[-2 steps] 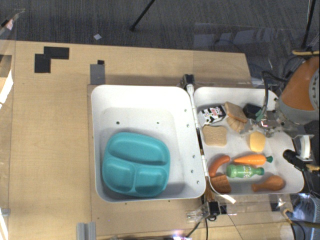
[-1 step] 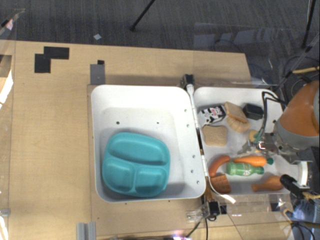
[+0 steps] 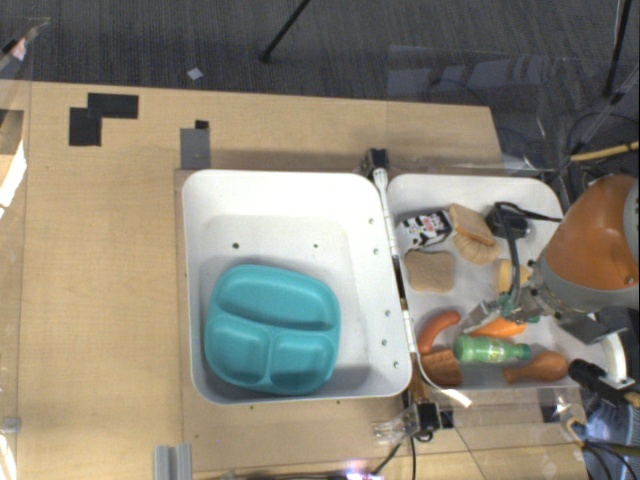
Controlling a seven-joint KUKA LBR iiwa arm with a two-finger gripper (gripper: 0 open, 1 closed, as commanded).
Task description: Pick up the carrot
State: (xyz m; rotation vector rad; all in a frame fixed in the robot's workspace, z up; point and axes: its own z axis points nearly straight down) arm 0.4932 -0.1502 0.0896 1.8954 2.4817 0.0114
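The arm had its claw (image 3: 512, 308) down in the right bin (image 3: 470, 183), low among the clutter, and its tips looked pinched on the carrot (image 3: 500, 325), a small orange piece lying just above the green bottle (image 3: 490, 350) and to the right of the sausage (image 3: 436, 330), though the wrist hid part of the grip. I judged the step in hand to be the grasp itself, with the lift not yet made. The next move called for a straight, slow rise clear of the bottle, so the carrot would not slip or drag its neighbours along.
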